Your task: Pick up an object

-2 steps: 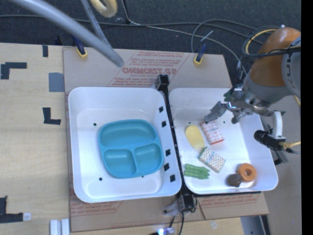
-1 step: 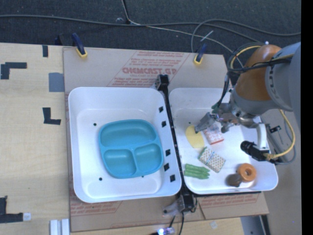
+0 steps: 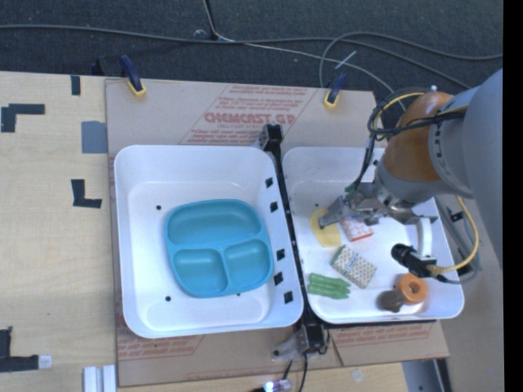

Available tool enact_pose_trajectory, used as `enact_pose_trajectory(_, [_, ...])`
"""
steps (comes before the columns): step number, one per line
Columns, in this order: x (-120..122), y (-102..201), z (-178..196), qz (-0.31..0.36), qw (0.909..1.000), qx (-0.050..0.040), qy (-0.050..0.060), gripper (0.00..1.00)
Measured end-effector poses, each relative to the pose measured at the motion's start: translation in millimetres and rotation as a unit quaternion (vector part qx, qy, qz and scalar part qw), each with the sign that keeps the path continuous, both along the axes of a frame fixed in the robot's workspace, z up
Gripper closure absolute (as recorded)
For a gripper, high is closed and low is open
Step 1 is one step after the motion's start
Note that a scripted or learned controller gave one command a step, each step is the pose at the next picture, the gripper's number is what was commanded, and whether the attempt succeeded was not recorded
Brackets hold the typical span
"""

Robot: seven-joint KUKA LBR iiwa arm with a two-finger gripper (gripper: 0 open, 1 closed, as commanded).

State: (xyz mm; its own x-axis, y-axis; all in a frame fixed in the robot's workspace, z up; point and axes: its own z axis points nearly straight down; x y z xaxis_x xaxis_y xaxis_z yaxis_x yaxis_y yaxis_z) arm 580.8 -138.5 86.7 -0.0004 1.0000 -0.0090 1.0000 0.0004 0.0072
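the gripper (image 3: 337, 216) sits low in the right bin (image 3: 315, 166) over a yellow piece (image 3: 325, 233); whether its fingers grip anything, i cannot tell; a blue divided tray (image 3: 217, 246) lies in the left bin (image 3: 139, 219)

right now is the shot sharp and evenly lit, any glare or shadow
Camera view: even, soft light with no hard glare on the white bins; the arm casts a faint shadow by the gripper; overall slightly soft, so small items like the green object lack fine detail.
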Motion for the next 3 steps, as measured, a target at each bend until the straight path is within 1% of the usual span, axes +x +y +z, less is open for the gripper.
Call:
enact_pose_trajectory(1, [3,1,15,0.001,1.0000,0.0009,-0.003,1.00])
enact_pose_trajectory(2, [12,2,74,0.001,1.0000,0.0041,0.002,1.00])
enact_pose_trajectory(3, [14,-1,137,0.000,1.0000,0.0037,0.001,1.00])
